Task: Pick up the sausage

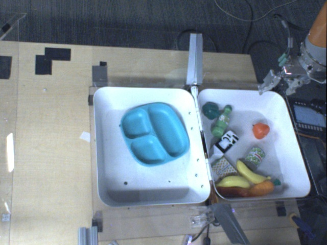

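The claw (280, 80) hung over the far right corner of the right bin (291, 116), at the end of the grey arm (317, 45) with its orange band, reaching in from the right; whether it was spread or pressed together could not be told from this angle, and nothing was seen between its tips. The sausage (236, 192), a dark reddish-brown piece, lay well apart from it, at the near edge of the same bin, diagonally down and to the left across the bin's floor. Its long axis ran roughly left to right along the near wall, and it sat tucked under a banana (240, 180) and touching a carrot (261, 188), so a clean approach looked tight. Between claw and sausage lay an orange toy (260, 130), a small can (255, 156), a green bottle (222, 122) and a checkered card (227, 141). The left bin (102, 137) on the worktop (46, 152) held a blue divided plate (154, 132).
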